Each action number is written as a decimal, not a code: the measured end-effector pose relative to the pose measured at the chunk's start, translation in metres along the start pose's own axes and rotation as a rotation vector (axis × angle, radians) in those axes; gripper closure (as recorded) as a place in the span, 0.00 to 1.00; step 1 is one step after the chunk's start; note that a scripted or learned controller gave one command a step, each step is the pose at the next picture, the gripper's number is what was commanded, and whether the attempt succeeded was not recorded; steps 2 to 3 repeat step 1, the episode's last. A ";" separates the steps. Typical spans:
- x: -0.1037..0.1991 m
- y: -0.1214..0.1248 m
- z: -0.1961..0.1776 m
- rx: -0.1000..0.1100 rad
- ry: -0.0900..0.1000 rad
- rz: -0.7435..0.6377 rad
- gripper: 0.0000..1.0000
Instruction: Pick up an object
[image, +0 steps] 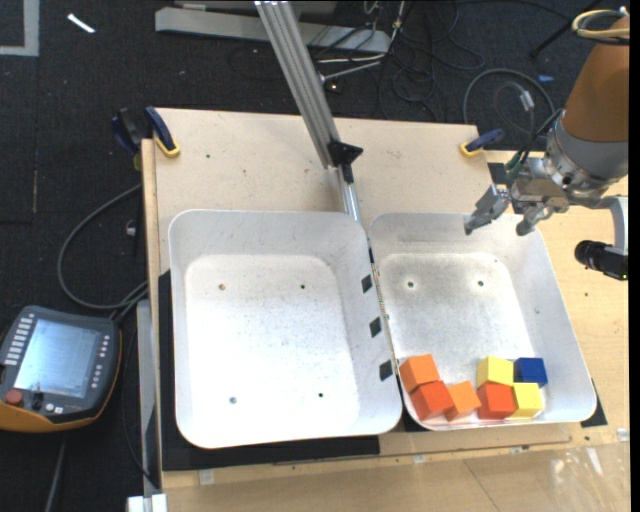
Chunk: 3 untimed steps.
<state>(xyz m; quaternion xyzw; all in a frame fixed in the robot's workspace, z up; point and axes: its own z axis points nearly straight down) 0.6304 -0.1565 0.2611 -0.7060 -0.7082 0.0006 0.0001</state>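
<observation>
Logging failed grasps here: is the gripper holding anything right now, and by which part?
Nothing is held. The gripper hangs open over the right bin's far edge, apart from the blocks at its near end.

Two shallow white plastic bins side by side on a pale wooden bench (250, 160): left bin (200, 260), right bin (540, 270). Cluster of small orange, yellow and blue cubes (475, 388) in the right bin's near end, along its front wall. Two-finger metal gripper (503, 213) above the right bin's far right corner, well apart from the cubes. Handheld grey control pendant (55, 365) on the floor, left of the bench.
</observation>
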 end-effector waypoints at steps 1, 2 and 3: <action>-0.021 -0.046 0.097 0.009 0.002 0.007 0.00; -0.021 -0.046 0.097 0.009 0.002 0.007 0.00; -0.021 -0.046 0.097 0.009 0.002 0.007 0.00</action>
